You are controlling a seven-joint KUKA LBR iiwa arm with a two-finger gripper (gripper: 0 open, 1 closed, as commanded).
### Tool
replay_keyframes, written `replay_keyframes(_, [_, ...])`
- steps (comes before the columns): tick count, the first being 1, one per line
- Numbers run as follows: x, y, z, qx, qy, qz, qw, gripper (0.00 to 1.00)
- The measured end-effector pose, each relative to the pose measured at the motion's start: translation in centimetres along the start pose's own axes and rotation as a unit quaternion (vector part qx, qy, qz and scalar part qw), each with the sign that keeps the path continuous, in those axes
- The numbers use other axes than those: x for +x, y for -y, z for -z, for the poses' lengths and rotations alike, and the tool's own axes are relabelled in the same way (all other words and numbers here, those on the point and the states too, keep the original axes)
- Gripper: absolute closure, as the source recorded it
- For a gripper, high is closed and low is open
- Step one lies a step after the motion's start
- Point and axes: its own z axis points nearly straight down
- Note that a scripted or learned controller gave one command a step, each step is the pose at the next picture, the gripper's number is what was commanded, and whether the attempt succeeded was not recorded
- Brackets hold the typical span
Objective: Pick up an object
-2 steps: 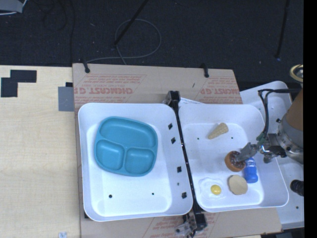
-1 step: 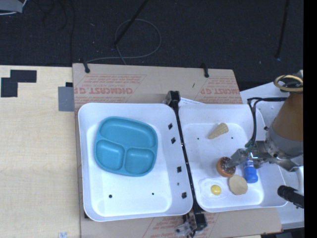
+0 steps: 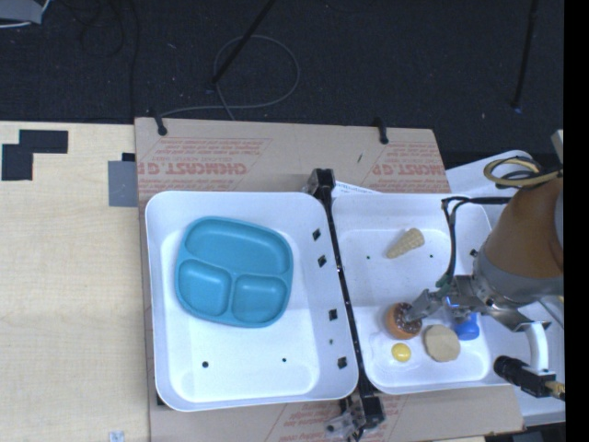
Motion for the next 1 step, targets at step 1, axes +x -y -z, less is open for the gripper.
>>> replay_keyframes(1, [-0.16, -0.41, -3.04, -0.008, 0.002, -0.002, 1.0, 0.0])
